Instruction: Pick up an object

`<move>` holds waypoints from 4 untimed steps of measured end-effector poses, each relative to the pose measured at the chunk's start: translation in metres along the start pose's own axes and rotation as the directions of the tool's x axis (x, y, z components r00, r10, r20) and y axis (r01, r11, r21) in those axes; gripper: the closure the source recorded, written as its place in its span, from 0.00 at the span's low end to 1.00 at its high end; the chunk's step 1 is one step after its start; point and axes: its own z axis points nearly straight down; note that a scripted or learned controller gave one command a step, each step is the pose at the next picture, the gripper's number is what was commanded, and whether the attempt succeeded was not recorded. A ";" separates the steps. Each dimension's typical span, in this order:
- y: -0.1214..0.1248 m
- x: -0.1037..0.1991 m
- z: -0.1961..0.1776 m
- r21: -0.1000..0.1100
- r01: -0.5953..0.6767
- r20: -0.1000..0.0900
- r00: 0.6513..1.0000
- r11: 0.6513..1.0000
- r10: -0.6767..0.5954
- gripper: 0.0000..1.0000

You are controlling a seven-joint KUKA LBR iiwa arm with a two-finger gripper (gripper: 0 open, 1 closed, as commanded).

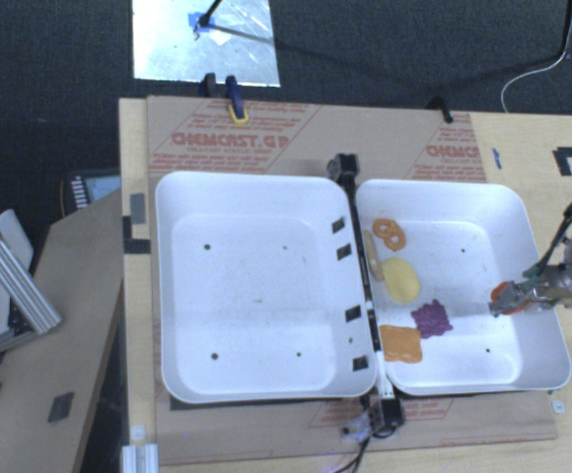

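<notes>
**Claw low at right bin's right side**

The claw (503, 299) hangs inside the right bin (537, 264); I cannot tell how far open it is or if it grips anything. Left of it, apart: purple piece (431, 318), orange piece (400, 344), yellow lump (400, 280), pretzel (389, 233). Farther left: the left bin (182, 264).

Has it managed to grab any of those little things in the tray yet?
Not yet. The gripper sits over the right bin, near its right wall. The pretzel, yellow lump, purple piece and orange piece all lie on the bin floor. Reaching one and lifting it is left.
</notes>
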 end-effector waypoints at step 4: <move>0.082 0.267 -0.069 0.012 0.014 -0.007 1.000 1.000 -0.014 1.00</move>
